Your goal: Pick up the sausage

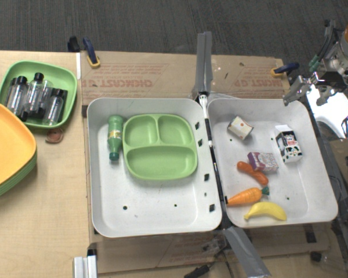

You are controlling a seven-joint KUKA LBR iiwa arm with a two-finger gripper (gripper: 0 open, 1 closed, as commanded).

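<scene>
The sausage (251,172), short and orange-red, lies in the middle of the right bin (320,155), just left of and below a purple packet (263,161). My gripper (308,95) hangs over that bin's far right corner, well away from the sausage. Its fingers stand open with nothing between them.
The right bin also holds a white box (240,127), a black-and-white carton (287,145), a carrot (244,197) and a banana (265,211). In the left bin (104,207) lie a green divided plate (160,146) and a green bottle (115,136). A green tray of bottles (37,94) and orange plates (8,149) sit far left.
</scene>
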